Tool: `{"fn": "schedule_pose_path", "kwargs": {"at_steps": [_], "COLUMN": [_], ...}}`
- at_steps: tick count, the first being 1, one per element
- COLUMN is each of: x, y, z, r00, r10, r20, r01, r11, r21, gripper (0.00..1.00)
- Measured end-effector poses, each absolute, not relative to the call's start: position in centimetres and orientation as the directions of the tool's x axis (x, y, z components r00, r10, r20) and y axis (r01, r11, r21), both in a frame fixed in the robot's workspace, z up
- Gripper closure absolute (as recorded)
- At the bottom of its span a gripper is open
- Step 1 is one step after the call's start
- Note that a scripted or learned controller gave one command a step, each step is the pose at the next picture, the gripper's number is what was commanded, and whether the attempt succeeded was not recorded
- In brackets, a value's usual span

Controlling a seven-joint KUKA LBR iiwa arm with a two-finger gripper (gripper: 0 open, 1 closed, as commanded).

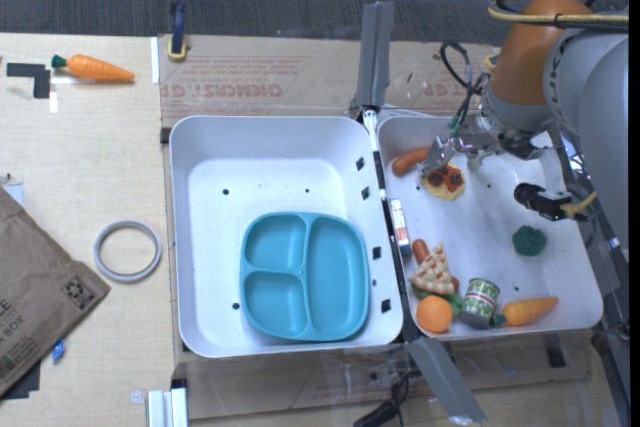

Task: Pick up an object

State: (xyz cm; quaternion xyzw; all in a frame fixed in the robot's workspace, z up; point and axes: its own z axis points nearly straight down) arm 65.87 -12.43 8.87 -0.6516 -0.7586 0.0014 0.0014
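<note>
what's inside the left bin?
The left bin holds one thing: a blue divided tray with three compartments, lying flat toward the near side. The bin floor under the tray is covered, so anything beneath it can't be seen.

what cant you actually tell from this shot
- Hand: too small and cluttered with cables in the camera view to tell whether it is open or shut, or touching the pizza toy.
- Dark green object: too small to identify.
- Can: label too small to read.
- Cardboard box: cut off by the left edge.
</note>
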Motion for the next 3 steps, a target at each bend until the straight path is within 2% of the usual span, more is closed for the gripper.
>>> {"fn": "schedule_pose_path", "kwargs": {"at_steps": [1, 2, 3], "x": [66.2, 60.3, 56.9], "y": [-12.4, -15.1, -17.0], "z": [9.9, 9.3, 14.3], "r00": [-0.154, -0.048, 0.040], "r10": [0.988, 0.999, 0.999], "r20": [-0.002, 0.001, 0.001], "r01": [0.988, 0.999, 0.999], "r11": [0.154, 0.048, -0.040], "r21": [0.001, -0.005, -0.006], "gripper": [1.00, 1.00, 1.00]}}
